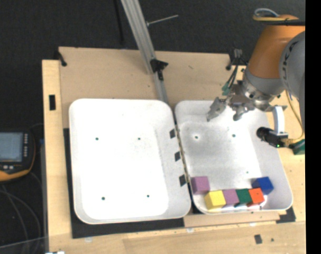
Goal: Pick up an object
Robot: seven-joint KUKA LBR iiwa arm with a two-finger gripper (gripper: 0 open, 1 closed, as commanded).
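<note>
Across the pale wooden surface (123,73), two shallow white plastic bins lie side by side, their inner rims touching. The left bin (123,157) has a white floor with a few dark specks. The right bin (218,152) has a greyer, scuffed floor.

The grey arm with the orange band (268,52) comes in from the right, its upper part cut off by the frame. The tool (225,112) hangs over the far end of the right bin with its two fingers spread apart, gripping nothing. Whether the tips touch the floor is hard to judge.

A slanted grey metal rail (139,30) runs from the top edge down toward the seam between the bins. A handheld unit with a screen and orange-black casing (9,152) is cut off at the left edge.

The task objects are bunched along the near wall of the right bin, well apart from the tool, with open bin floor between:
- small purple cube (200,183), leftmost
- yellow cube (215,199)
- lilac cube (230,196)
- green cube (244,196), squeezed between its neighbours and partly hidden
- orange cube (256,196)
- blue cube (263,184), just behind the orange one

Three small black clips (177,155) sit along the seam.
</note>
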